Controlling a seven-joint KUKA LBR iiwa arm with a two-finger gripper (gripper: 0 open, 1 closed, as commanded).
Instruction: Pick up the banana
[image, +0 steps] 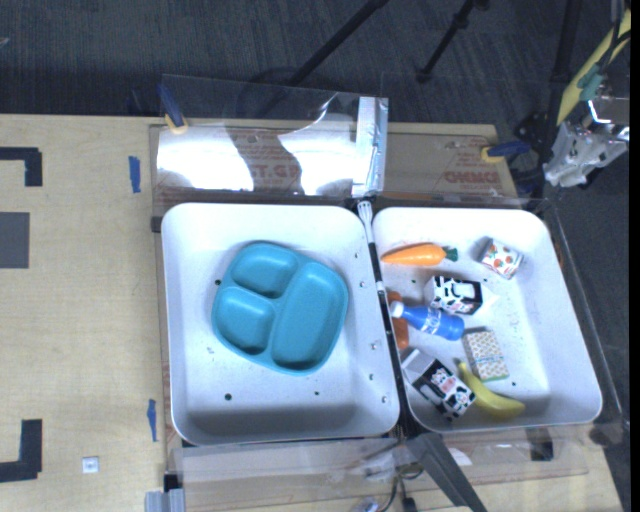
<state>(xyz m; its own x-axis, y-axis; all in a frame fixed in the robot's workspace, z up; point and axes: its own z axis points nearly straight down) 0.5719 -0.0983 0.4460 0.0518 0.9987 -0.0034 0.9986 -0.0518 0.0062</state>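
Camera view: hand (583, 150) at the far right, well beyond the banana (488, 393); grip state unclear.

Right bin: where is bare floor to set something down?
The right bin has bare floor along its right side, beyond the dice and the banana. Its left side is crowded: carrot, blue bottle, small boxes. The left bin has bare margins around the blue divided tray.

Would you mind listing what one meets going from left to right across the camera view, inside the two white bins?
Blue divided plate → blue bottle with orange cap → yellow banana; near the top of the right bin, the carrot comes before the small patterned cube.
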